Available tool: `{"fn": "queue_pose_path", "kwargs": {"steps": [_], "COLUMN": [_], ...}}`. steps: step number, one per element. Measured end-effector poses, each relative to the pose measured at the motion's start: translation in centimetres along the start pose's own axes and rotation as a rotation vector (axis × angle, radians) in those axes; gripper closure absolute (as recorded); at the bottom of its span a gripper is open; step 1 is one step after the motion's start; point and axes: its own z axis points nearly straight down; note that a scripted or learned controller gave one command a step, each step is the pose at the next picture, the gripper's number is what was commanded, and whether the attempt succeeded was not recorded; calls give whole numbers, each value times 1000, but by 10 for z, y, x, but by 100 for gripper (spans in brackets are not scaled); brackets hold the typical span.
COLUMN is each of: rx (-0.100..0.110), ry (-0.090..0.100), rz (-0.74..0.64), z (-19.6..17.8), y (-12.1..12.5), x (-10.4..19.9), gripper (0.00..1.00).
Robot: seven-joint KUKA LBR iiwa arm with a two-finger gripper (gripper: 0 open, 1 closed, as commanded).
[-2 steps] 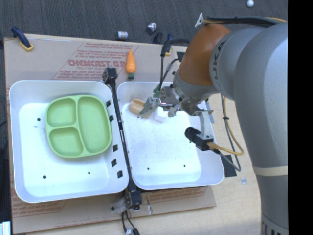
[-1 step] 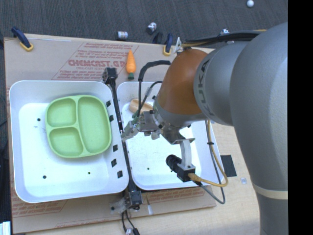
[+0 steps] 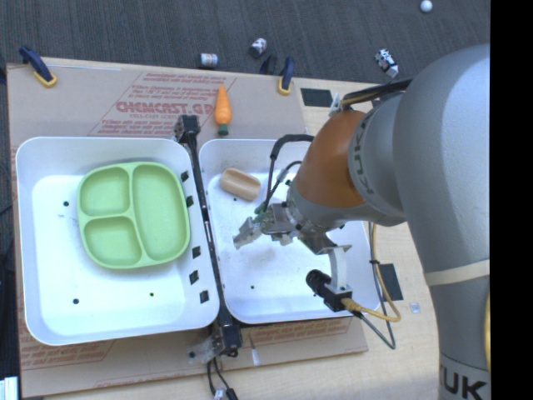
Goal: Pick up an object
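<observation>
Your gripper (image 3: 248,233) hangs low in the right bin (image 3: 250,302), a little nearer than the small brown bread roll (image 3: 240,183), which lies at the far left part of this bin; the roll is near the gripper but not between its fingers; whether the gripper is released or clenched I cannot tell. In the left bin (image 3: 50,307) rests a green divided plate (image 3: 133,215); an orange carrot (image 3: 221,107) lies outside, on the cardboard. I judge you should bring the gripper over the roll, centre it, then descend straight, keeping away from the bin wall.
</observation>
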Motion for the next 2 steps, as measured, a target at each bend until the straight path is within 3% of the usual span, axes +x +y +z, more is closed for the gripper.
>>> {"fn": "queue_pose_path", "kwargs": {"steps": [1,2], "rx": [-4,-1], "ry": [2,3], "rz": [0,-6], "z": [17,7], "y": [94,94], "x": [-44,-42], "gripper": [0,100]}}
